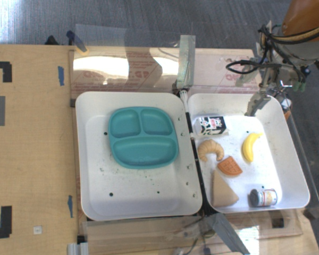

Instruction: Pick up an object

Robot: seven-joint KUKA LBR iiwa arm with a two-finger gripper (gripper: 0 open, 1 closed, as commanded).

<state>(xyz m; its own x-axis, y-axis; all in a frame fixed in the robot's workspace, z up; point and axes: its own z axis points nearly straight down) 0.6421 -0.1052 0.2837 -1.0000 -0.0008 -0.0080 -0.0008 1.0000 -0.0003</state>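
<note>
Camera view: gripper (257,104) hangs over the right bin's (295,158) far-right corner — fingers' spread cannot be told. Banana (249,146) lies nearest, apart from the croissant (210,150) — advise a centred, vertical descent across its width.

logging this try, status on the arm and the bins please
Tool over right bin's far right corner, nothing visibly held. Yellow banana nearest, lying loose. Teal divided plate alone in left bin.
</note>
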